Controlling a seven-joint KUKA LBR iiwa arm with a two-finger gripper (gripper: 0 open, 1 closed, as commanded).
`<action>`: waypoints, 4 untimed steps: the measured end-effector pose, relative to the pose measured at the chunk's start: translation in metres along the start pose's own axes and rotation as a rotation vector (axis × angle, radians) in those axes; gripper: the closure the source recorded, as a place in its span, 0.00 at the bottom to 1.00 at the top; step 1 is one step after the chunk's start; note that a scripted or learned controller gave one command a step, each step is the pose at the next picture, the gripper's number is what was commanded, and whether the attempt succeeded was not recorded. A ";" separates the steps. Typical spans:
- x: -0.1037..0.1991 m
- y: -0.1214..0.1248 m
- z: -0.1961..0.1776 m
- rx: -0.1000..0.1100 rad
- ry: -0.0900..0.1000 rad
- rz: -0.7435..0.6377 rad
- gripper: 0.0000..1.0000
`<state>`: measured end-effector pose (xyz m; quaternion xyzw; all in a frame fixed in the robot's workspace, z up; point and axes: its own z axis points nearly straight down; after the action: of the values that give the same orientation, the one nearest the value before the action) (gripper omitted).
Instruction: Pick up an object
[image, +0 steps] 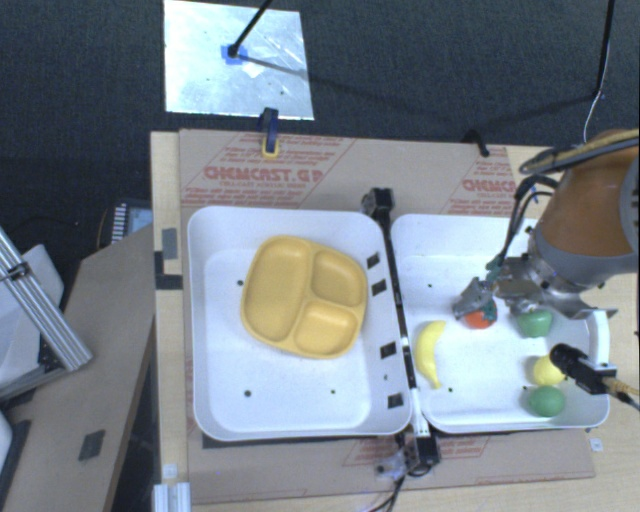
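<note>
Gripper low in the right bin, its tip right against a small red-orange object; I cannot tell whether it is open, shut or holding anything.

That red-orange object lies near the middle of the right bin, partly covered by the gripper's grey end, with a green piece just beside it to the right under the arm. Nearer the front of the same bin, a banana lies by the left wall, while a small yellow object and a green round one sit close together at the front right corner. Across the divider, the left bin carries a yellow sectioned plate, tilted askew, near its centre. Both bins rest on a brown cardboard sheet.
</note>
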<state>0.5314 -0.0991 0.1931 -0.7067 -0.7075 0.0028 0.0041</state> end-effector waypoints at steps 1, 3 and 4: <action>0.000 0.003 -0.005 -0.011 -0.002 -0.002 0.00; -0.008 0.011 0.100 -0.015 -0.001 0.001 0.00; -0.009 0.012 0.087 -0.020 -0.004 0.002 1.00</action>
<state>0.5425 -0.1082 0.1054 -0.7075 -0.7067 -0.0029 -0.0046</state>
